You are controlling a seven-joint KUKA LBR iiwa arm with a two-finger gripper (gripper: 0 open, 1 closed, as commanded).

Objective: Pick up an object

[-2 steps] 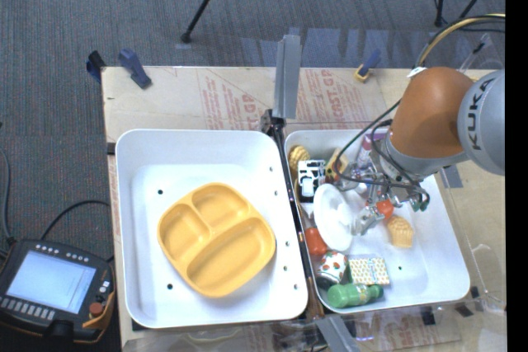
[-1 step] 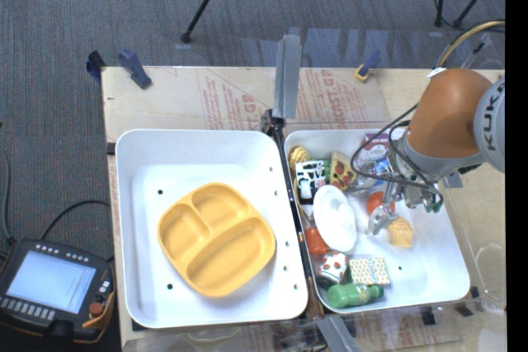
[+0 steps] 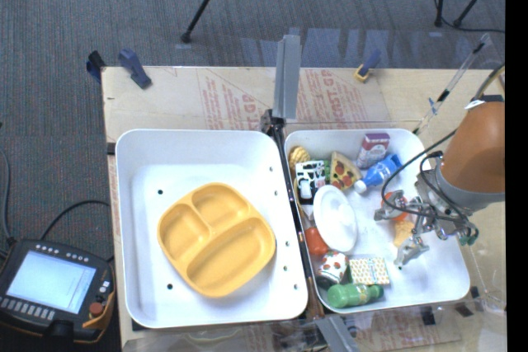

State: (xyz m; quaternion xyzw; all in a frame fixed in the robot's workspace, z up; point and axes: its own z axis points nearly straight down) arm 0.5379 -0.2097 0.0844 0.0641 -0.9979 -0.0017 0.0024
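Note:
The right bin holds several small things: a white round lid, a blue bottle, a pizza-slice toy, a red and white carton, a black and white cow-patterned piece, a red ball, a spotted ball, a patterned box and a green bottle. My gripper hangs low over the right part of this bin, right at a small orange item. Whether it grips that item is unclear.
The left bin carries a yellow divided plate. A grey upright post stands behind the gap between the bins. Clamps sit on the bench's far edge. A teach pendant lies at the lower left, off the bench.

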